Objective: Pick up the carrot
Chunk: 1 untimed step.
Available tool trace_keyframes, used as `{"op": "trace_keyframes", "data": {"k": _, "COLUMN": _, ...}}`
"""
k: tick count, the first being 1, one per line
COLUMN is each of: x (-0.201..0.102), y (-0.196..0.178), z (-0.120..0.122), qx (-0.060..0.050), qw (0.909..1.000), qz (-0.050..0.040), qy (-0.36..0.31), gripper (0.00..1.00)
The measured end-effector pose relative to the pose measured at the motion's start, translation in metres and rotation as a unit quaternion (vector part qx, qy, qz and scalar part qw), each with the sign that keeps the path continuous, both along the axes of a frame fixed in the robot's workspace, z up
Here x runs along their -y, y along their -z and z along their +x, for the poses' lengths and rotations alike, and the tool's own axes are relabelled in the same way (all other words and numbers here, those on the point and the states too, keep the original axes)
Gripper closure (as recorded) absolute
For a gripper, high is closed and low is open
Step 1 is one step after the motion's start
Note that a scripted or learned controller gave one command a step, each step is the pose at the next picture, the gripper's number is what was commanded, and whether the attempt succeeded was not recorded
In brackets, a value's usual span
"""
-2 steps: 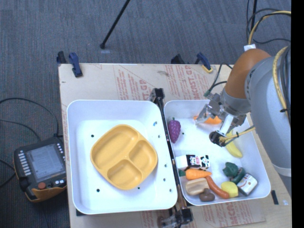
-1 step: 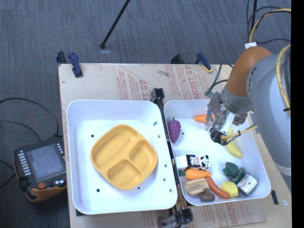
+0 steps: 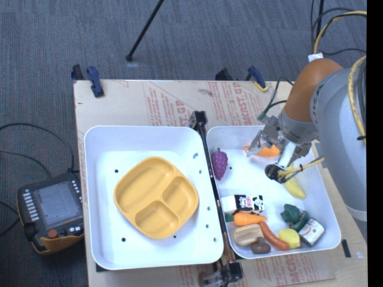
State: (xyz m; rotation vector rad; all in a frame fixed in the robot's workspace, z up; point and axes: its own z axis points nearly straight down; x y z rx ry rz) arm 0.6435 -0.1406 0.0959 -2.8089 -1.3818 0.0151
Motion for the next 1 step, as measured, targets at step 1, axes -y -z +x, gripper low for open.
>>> {"op": "trace_keyframes", "data": {"k": 1, "x": 0.0292, "y": 0.0097, "z": -0.0240, "qx": 0.001, "qw": 0.9967, "qz": 0.0020, "qy": 0.082, "gripper": 0.00}}
